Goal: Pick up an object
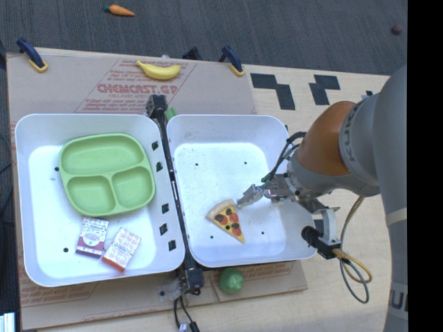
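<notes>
Camera view: we see the gripper low in the right bin, jaw state unclear, just beside the pizza slice lying flat there; probably light, stiff, thin plastic, so we'd pinch its crust edge.

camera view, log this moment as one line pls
arm: reaching into right bin | gripper: beside pizza slice, nothing seen between fingers | left bin: green tray, two packets

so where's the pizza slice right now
In the camera view the pizza slice lies on the floor of the right bin, toward its lower left, just left of the gripper.
</notes>
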Robot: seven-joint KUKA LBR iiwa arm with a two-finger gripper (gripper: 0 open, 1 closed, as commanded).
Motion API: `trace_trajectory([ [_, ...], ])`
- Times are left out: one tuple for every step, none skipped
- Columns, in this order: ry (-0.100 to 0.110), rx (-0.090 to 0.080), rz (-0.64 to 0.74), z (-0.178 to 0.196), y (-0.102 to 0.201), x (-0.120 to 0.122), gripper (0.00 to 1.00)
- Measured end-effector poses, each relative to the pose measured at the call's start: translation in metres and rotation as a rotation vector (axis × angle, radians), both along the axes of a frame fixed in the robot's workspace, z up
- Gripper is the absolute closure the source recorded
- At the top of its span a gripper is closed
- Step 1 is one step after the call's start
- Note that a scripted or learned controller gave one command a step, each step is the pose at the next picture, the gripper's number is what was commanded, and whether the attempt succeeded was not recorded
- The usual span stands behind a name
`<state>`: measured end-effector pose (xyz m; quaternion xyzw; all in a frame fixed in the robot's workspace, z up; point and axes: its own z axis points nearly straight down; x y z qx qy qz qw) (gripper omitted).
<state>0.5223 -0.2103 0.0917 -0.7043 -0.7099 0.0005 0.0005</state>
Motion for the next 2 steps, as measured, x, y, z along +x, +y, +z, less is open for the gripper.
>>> trace_trajectory([
  [-0.001, 0.002, -0.004, 0.0, 0.0, 0.084, 0.0],
  [-0.002, 0.001, -0.003, 0.055, 0.0, 0.129, 0.0],
])
